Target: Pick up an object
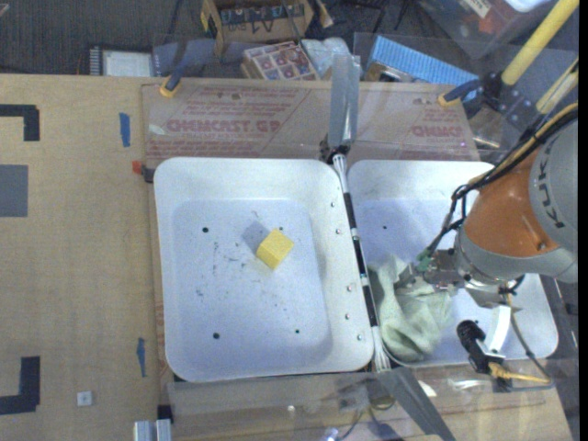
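Note:
A small yellow block (274, 248) lies near the middle of the left white bin (184, 338). A crumpled pale green cloth (411, 318) sits in the near left corner of the right white bin (404, 191). My gripper (430, 277) is low over the cloth's upper edge, reaching in from the right beneath the orange wrist band. The gripper's tip meets the cloth's folds, and the wrist hides the contact point.
The raised rims of the two bins meet in a ridge (354, 246) just left of the cloth. Cardboard sheets (239, 122) lie behind the bins. Boxes and cables crowd the far bench edge.

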`<control>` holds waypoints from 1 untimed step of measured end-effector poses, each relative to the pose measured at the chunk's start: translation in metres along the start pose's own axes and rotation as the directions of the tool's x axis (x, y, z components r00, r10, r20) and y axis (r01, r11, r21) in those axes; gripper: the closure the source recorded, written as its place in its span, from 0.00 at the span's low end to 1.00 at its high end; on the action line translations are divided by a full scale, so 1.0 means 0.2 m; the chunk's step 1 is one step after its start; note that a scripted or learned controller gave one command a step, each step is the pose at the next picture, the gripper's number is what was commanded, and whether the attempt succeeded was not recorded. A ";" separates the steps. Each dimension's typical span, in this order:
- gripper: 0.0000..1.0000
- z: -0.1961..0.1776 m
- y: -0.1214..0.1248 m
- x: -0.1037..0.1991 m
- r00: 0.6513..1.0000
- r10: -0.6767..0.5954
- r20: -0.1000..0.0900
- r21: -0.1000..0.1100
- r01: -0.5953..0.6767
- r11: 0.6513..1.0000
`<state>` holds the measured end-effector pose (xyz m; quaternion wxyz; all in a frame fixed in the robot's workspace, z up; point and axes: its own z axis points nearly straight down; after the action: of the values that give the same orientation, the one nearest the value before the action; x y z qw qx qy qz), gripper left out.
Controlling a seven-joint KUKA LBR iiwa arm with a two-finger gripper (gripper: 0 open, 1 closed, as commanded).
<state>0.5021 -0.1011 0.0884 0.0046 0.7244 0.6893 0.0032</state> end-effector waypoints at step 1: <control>0.00 0.00 0.23 0.04 1.000 0.012 0.000 0.002 -0.012 1.000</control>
<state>0.5478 -0.0962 0.0885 0.0039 0.7285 0.6850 0.0027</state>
